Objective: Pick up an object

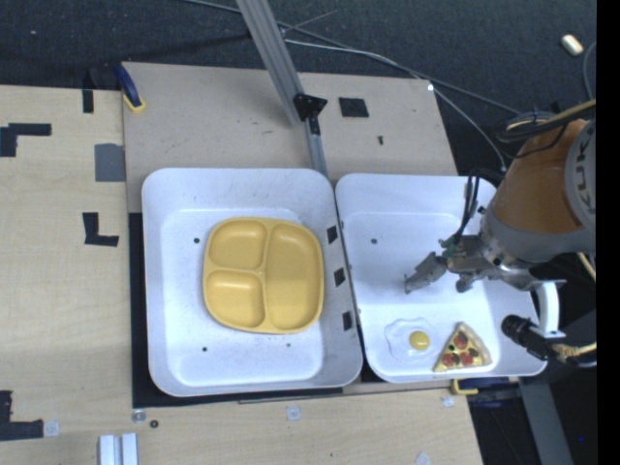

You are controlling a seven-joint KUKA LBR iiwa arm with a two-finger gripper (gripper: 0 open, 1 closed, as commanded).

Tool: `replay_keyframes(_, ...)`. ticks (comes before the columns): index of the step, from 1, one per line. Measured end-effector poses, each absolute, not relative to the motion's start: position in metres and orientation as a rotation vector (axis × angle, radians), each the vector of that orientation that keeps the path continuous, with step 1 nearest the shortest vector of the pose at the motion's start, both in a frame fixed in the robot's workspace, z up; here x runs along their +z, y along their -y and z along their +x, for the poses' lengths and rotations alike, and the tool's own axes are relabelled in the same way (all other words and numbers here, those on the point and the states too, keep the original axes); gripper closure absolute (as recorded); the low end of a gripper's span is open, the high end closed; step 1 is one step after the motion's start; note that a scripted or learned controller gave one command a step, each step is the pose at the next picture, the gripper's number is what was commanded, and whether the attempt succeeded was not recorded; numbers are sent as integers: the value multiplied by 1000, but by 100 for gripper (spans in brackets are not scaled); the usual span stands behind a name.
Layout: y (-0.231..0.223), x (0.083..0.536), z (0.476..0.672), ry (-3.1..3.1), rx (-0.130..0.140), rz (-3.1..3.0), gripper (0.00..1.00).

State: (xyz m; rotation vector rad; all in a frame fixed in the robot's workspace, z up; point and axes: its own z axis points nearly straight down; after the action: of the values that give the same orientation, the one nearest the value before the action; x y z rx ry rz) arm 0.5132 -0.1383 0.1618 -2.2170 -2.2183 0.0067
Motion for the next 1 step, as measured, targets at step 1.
replay_keyframes(1,140,113,503,2217,7,-2217,0)
